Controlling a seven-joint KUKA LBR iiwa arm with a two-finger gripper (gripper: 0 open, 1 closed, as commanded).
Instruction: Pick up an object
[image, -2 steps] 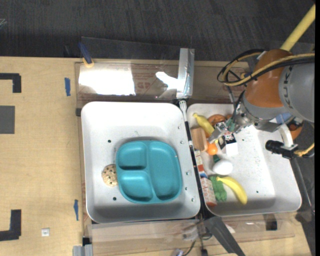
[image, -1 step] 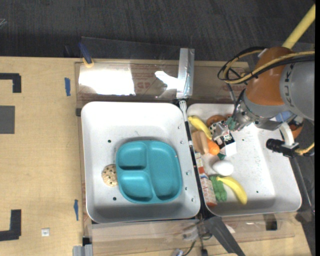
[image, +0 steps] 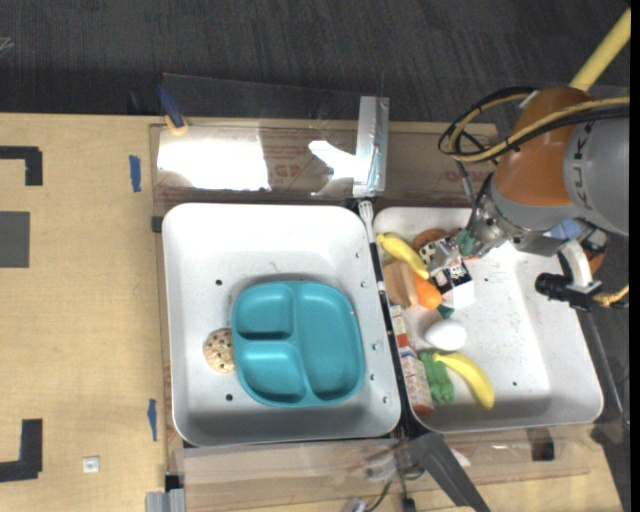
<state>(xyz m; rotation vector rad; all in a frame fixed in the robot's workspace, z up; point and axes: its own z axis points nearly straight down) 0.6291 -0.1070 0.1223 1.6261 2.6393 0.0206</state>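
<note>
The right bin holds a pile of toy food along its left side. A yellow banana lies at the back, with a brown piece and a small orange piece beside it. Nearer the front lie a white egg, a green item and a second banana. My gripper hangs low over the back left of this bin, right beside the orange piece and the first banana. I see nothing clearly held in it.
The left bin carries a teal divided plate and a speckled cookie at the plate's left. A clear plastic sheet and a metal bracket stand behind the bins. Cables loop over the arm.
</note>
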